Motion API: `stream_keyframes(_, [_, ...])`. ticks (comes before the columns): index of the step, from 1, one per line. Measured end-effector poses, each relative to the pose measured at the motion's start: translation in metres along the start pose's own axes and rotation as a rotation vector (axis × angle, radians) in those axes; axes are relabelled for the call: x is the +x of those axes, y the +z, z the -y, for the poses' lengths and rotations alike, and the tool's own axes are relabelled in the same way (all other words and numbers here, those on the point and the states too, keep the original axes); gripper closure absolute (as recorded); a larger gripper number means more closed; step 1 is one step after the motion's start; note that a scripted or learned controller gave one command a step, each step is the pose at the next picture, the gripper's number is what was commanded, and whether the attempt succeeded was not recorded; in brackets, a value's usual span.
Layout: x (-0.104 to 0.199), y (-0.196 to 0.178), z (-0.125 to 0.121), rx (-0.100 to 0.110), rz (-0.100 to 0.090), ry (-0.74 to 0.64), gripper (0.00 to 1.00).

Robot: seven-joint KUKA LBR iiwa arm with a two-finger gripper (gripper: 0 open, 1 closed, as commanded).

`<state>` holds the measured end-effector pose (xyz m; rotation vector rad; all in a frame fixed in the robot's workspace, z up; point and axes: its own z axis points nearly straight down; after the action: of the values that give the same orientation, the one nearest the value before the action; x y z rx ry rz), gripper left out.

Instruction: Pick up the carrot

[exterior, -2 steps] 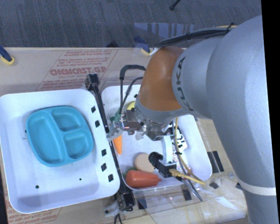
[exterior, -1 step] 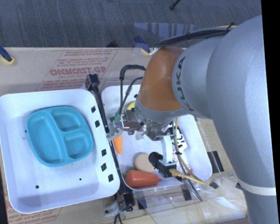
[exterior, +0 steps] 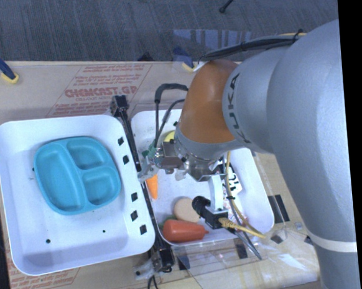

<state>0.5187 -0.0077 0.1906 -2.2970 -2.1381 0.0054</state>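
A small orange carrot (exterior: 152,186) lies in the right bin (exterior: 259,190) close to its left wall. My gripper (exterior: 154,166) hangs right above the carrot's upper end, under the grey and orange wrist. The arm's bulk covers most of the bin behind it. Whether the carrot sits between the fingers is hidden.
A red-orange oblong item (exterior: 184,230) and a beige round item (exterior: 185,209) lie at the right bin's front. A yellow object (exterior: 168,137) peeks out by the wrist. The left bin (exterior: 27,246) holds a blue divided plate (exterior: 77,174). Black clips line the divider between the bins.
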Motion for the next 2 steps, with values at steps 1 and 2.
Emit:
stream_keyframes(1, [0.0000,0.0000,0.0000,0.000,0.000,0.000,0.00])
stream_keyframes(2, [0.0000,0.0000,0.0000,0.000,0.000,0.000,0.00])
